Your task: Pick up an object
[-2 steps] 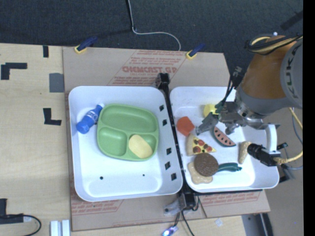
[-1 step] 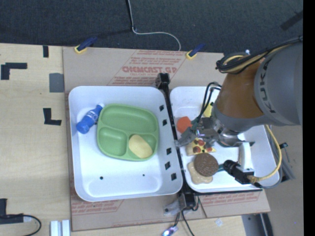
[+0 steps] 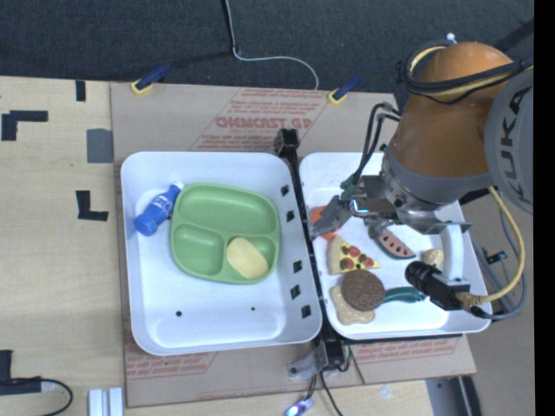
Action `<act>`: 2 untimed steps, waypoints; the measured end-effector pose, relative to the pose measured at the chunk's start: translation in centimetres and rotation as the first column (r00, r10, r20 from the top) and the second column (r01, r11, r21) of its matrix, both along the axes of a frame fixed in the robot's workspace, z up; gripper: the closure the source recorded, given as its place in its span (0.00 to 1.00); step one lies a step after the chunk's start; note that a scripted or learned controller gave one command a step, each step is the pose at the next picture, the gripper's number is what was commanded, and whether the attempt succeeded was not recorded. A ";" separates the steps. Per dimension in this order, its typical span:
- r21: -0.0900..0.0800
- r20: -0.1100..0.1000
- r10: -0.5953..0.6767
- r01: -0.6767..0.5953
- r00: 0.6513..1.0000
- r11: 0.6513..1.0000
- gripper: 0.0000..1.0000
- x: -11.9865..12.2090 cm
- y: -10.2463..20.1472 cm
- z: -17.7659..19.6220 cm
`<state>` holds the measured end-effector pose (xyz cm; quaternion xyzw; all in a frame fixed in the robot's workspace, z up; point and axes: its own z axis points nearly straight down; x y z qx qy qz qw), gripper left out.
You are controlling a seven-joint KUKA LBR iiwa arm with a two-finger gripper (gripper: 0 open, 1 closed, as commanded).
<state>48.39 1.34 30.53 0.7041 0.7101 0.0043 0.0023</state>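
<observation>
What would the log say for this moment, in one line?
pincer low over right bin | near pizza slice, cookie | green plate in left bin | nothing seen gripped

floor (image 3: 104, 16): dark carpet | bench (image 3: 52, 258): light wood | cardboard sheet (image 3: 251, 120) on top

Bright, even overhead light, soft shadows

Gripper (image 3: 334, 219) sits over left part of right bin (image 3: 451, 323), near the divider btwn bins. Just below it: pizza slice toy (image 3: 354, 256); below that, cookie (image 3: 362, 291) lying on a flat piece at bin's front. Right of gripper: watermelon slice (image 3: 395, 243). Left bin (image 3: 143, 319) lies left of gripper, w/ divided plate (image 3: 224, 211) in it; potato-like item (image 3: 247, 257) in plate's near-right compartment. Bottle (image 3: 156, 211) touches plate's left rim, farthest left of gripper
</observation>
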 end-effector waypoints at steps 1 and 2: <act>-0.003 -0.016 -0.003 0.003 1.000 1.000 0.00 -0.2 5.0 -4.5; -0.004 -0.015 -0.006 0.006 1.000 1.000 1.00 -0.1 4.7 -3.3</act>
